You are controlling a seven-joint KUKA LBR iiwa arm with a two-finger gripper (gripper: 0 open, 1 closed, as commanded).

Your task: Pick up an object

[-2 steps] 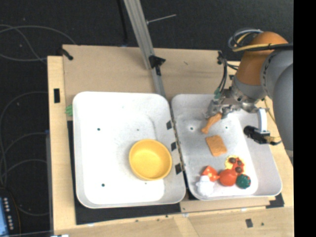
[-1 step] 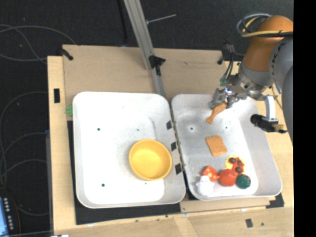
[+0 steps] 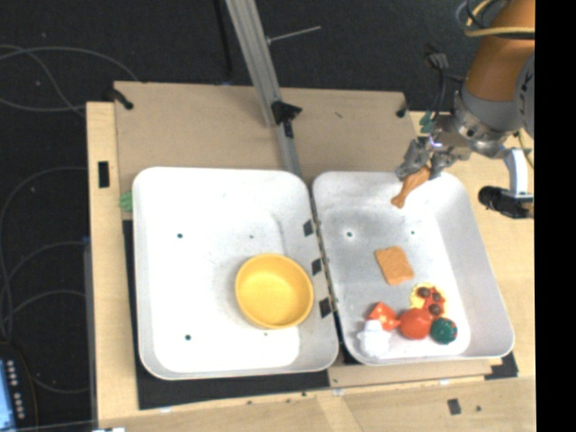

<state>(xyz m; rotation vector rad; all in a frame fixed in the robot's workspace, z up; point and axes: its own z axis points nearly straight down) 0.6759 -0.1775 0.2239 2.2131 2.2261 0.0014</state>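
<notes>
Where bench edge sat nearest, toy cluster (image 3: 409, 320) lay in right bin (image 3: 477, 241) front corner: red, green, white, yellow pieces touching. Tan cracker (image 3: 394, 265) lay just behind. Yellow bowl (image 3: 274, 291) sat in left bin (image 3: 180, 205). Farthest, gripper (image 3: 423, 171) pinched orange stick (image 3: 410, 188), tilted above right bin's rear. No legible writing.
</notes>
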